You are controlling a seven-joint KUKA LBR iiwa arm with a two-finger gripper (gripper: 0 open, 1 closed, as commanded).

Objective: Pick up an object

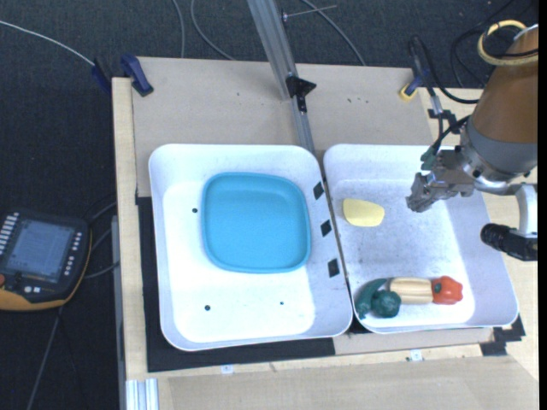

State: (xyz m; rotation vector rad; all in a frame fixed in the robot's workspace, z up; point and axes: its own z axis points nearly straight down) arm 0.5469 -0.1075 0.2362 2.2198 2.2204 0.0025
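Note:
In the right bin (479, 254) lie a yellow wedge-shaped object (363, 213) near the back left, and along the front wall a dark green round object (379, 301), a tan cylinder (411, 290) and a red object (447, 290) in a row. My gripper (420, 196) hangs over the back of the right bin, to the right of the yellow object and apart from it. Nothing shows between its fingertips.
The left bin (175, 246) holds a blue square plate (255, 221). A metal pole (273, 32) slants across the back of the bench. Blue and yellow clamps sit at the bench's back corners. A tablet-like pendant (38, 254) lies on the floor at the left.

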